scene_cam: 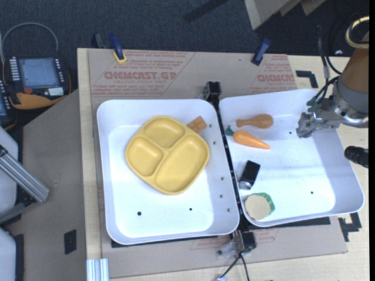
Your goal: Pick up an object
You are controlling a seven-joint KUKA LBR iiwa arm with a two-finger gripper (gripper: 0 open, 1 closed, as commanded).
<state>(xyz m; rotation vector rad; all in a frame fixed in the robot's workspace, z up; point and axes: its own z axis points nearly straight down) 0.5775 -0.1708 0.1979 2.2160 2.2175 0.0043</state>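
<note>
In the right bin (328, 180) lie an orange carrot (251, 139), a tan drumstick-shaped piece (256, 121), a small black block (250, 173) and a round beige slice with a green rim (258, 205). My gripper (306, 127) hangs over the bin's far right part, to the right of the carrot and drumstick and apart from them. Nothing shows between its fingers. A yellow divided plate (168, 154) rests in the left bin (146, 215), with a small brown piece (197, 123) at its upper right edge.
The two bins meet at a black divider strip (225, 157). Blue clamps (119, 47) hold the cardboard sheet at the back. A control pendant (36, 78) sits far left. The arm's wrist (354, 92) rises at the right edge.
</note>
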